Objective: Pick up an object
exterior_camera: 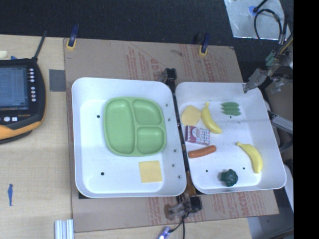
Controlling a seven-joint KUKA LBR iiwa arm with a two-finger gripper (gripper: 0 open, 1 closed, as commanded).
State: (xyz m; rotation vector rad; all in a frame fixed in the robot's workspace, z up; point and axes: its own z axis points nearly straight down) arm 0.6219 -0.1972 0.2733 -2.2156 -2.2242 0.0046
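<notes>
Your gripper [256, 78] hangs past the right bin's [271, 133] far-right corner, grip state impossible to tell, nothing yet picked; next, descend over a banana [250, 157] inside.

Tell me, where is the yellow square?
The yellow square lies in the left bin, near its front edge, just below the green divided plate.

This looks like a robotics lab: two white bins [79, 133] sit on clamped cardboard [149, 59], a teach pendant [20, 96] lies left of the bins, and loose cables [266, 21] hang beyond them
</notes>
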